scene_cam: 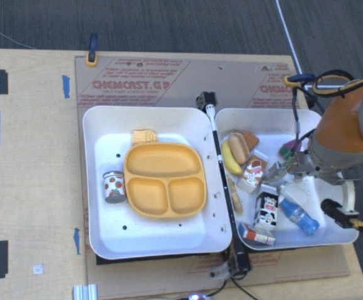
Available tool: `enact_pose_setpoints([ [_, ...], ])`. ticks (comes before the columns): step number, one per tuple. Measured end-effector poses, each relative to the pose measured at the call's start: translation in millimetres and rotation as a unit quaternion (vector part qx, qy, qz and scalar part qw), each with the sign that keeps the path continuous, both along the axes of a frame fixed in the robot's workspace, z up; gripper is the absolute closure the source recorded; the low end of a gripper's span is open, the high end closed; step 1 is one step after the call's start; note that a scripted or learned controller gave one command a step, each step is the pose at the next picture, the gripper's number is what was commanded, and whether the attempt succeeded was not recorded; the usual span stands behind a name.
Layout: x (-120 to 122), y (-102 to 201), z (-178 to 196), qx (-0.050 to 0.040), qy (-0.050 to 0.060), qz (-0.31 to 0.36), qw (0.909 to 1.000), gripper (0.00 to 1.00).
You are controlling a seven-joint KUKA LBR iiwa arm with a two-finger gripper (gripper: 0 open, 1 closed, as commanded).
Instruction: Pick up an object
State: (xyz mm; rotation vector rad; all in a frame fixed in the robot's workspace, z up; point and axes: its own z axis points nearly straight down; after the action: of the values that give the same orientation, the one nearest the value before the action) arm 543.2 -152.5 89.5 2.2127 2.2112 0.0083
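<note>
So far nothing is seen lifted: the grey metal hand point(280, 172) is lowered into the right white bin point(331, 233) among a small printed carton point(252, 172) and blue bottle point(298, 217), its grip impossible to tell.

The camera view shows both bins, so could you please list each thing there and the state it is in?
Divided yellow plate: flat in the left bin, compartments bare.
Small can: beside the plate's left edge.
Banana: lying in the right bin.
Hot dog: lying beside the banana.
Blue bottle: on its side.
Cow-print carton: lying down.
Gripper: low over the right bin's items.
</note>
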Motion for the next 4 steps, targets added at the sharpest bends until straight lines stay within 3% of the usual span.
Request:
enact_pose_setpoints([
  [1, 1.4, -3.4, 11.6, -0.0042, -0.004, -0.001, 1.0, 1.0],
  [2, 1.2, -3.3, 11.4, -0.0041, -0.003, -0.001, 1.0, 0.0],
  [3, -49.7, 33.5, 0.3, -0.0012, -0.003, 0.0, 1.0, 0.0],
  [4, -47.6, 29.4, 12.3, -0.0065, -0.008, -0.002, 0.9999, 1.0],
])
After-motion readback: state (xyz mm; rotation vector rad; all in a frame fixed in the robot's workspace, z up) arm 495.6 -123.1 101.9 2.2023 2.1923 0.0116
